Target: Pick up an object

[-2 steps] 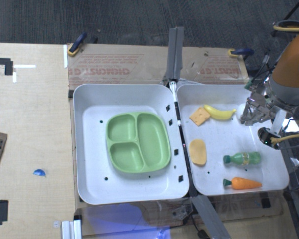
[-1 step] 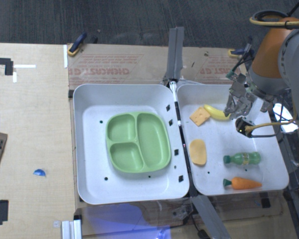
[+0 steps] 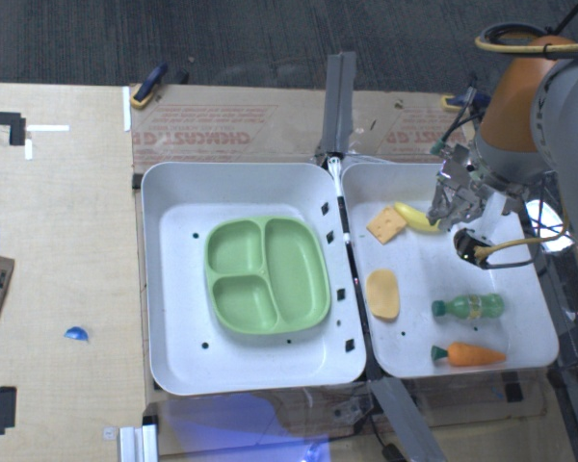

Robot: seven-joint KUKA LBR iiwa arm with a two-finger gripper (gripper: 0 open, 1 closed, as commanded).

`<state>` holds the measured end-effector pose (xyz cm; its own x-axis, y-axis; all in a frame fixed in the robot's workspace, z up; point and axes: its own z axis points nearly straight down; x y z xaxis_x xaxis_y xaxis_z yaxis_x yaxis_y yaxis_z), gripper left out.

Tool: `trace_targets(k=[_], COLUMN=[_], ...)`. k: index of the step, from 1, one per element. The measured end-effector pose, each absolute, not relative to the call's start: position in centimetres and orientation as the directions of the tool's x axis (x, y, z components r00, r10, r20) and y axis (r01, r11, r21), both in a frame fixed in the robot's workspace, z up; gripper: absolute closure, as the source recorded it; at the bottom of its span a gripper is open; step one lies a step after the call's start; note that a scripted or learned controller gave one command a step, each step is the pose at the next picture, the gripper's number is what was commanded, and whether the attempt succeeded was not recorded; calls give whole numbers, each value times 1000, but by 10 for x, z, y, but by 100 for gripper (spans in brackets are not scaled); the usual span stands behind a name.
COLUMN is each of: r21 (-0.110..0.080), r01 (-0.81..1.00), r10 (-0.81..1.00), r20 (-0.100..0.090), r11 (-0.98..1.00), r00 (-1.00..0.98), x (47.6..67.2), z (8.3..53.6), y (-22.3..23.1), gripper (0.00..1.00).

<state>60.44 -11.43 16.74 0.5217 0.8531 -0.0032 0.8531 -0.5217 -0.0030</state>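
Note:
The right bin (image 3: 520,287) holds several small items. A yellow banana (image 3: 412,218) lies near its back, beside a yellow cheese wedge (image 3: 386,225). An orange-yellow oval piece (image 3: 382,294) lies by the bin's left wall. A green bottle (image 3: 469,306) lies on its side toward the front, and an orange carrot (image 3: 469,355) lies at the front edge. My gripper (image 3: 447,210) hangs low over the back of this bin, right at the banana's right end. Whether it touches the banana is unclear.
The left bin (image 3: 169,258) holds a green divided plate (image 3: 268,274). A grey post (image 3: 339,104) rises behind the seam between the bins. A black cable loop (image 3: 477,248) dangles under the wrist. The beige bench (image 3: 48,258) stretches to the left.

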Motion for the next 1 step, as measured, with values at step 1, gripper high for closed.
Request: trace_targets(k=[1], r21=[-3], r01=[853], r10=[853], r20=[-3], r11=[-521], r00=[521], x=[604], z=[167], y=[-114], gripper=[0])
